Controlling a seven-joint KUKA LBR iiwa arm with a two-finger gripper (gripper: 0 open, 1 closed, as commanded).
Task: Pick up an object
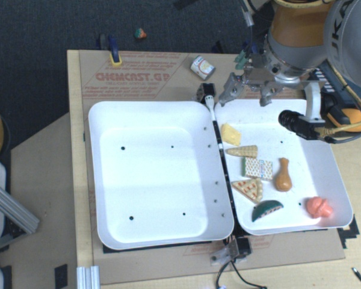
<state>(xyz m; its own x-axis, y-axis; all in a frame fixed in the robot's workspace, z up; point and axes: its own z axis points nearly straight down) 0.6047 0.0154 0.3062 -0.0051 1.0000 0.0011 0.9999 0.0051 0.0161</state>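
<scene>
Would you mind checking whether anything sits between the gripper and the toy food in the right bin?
Nothing visible does. The gripper is above the right bin's far edge; bare bin floor separates it from the yellow cheese piece.

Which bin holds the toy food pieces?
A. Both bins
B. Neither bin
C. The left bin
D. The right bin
D: the cheese wedge, drumstick and other toy foods all lie in the right bin, beside the left bin.

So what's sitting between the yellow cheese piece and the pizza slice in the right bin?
In the camera view, a tan wedge and a checkered cracker lie between the yellow cheese and pizza slice.
</scene>
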